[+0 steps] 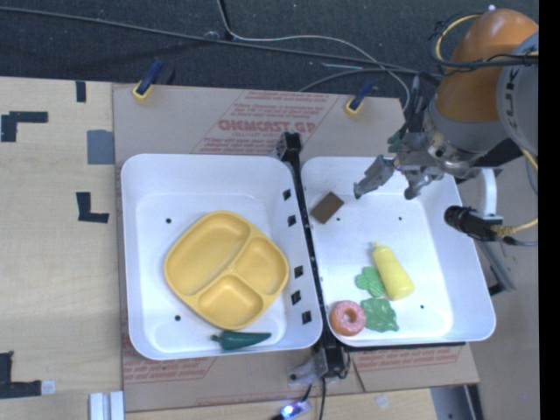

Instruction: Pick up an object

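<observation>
A: Camera view first: where is your gripper (391, 180)?

B: Over the far end of the right bin (437, 234), fingers spread apart, pinching nothing.

A: And what could you pick?

B: In that bin, a brown block (327, 206) lies just left of the gripper. Nearer you sit a yellow bottle (393, 271), green leafy pieces (377, 306) and a pink doughnut (348, 318).

A: Left of that bin?

B: A yellow divided plate (227, 268) and a green pepper (239, 340).
</observation>
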Motion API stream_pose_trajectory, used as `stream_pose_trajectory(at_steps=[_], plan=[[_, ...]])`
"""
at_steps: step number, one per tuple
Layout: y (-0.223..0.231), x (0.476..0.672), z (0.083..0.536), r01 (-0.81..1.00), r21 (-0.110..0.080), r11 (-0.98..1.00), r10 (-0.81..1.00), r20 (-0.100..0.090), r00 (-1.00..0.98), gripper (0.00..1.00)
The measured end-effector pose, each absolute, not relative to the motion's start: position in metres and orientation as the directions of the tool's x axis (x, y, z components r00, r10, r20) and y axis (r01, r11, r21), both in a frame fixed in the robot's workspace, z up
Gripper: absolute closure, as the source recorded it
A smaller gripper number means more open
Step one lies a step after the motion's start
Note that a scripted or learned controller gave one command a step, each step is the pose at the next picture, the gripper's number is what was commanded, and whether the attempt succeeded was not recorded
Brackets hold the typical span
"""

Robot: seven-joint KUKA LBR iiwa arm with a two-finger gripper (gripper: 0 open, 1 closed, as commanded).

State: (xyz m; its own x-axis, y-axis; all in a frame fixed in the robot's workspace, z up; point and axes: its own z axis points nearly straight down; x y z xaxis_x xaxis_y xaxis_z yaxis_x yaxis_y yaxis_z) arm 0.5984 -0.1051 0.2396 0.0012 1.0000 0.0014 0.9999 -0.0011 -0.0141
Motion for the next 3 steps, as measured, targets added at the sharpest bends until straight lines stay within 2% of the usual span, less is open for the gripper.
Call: stream_pose_trajectory(at_steps=[1,3], plan=[[-0.105,0.601,0.247,1.000,-0.002,0.002,1.000,0.000,-0.002,0.00],[-0.110,0.605,0.151,1.000,-0.006,0.001,1.000,-0.001,-0.001,0.00]])
